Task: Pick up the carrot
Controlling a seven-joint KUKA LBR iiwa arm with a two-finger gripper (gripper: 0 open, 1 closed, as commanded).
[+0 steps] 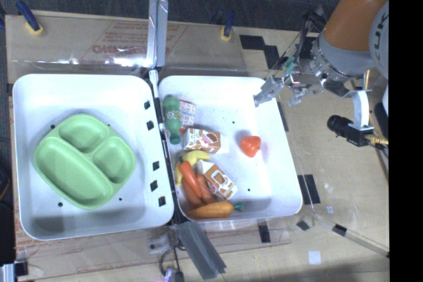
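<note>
- My claw (272,90) hovers over the right bin's (281,191) upper right rim; I cannot tell its state. The task looks unstarted.
- The carrot (211,210) lies at the right bin's near edge, among a banana (195,156), cartons, a green bottle (172,117) and a tomato (250,145).
- The left bin (26,142) holds a green divided plate (84,160).

You had almost nothing legible here. Red print ran across the clear sheet (122,39) lying on the table (330,168) beyond the left bin (26,92), but the letters were too faint and small to make out. The bottle (172,117) and the two small cartons (200,140) (219,183) in the right bin (281,162) bore printed labels, none readable.
</note>
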